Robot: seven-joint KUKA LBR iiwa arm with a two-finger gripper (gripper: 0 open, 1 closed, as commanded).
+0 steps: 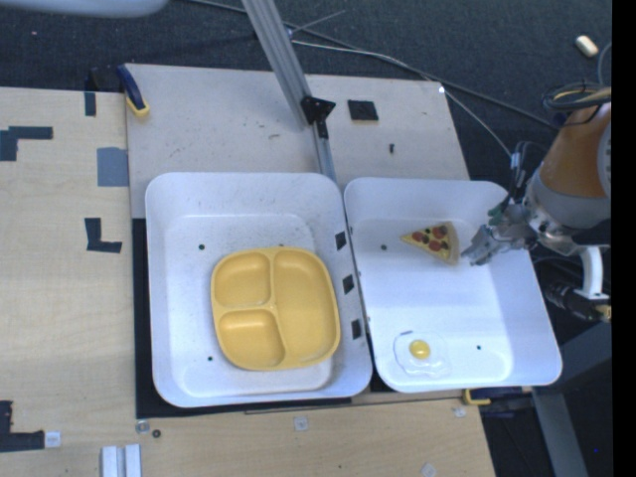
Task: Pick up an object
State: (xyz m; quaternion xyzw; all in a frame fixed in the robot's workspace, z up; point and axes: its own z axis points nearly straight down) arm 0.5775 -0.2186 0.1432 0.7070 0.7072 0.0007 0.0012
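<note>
A toy pizza slice (433, 239) lies in the far part of the right bin (497, 306). A toy fried egg (418, 353) rests near that bin's front edge. My gripper (481, 249) hangs at the right side of this bin, just right of the pizza slice, close to it. Its fingers point left and down toward the slice, and nothing shows between them. The left bin (179, 266) holds a yellow divided plate (274, 307).
A slanted metal pole (288, 63) crosses the bench behind the bins. Cables (477, 117) run across the dark floor at the back right. Tape marks sit on the wooden board at the left.
</note>
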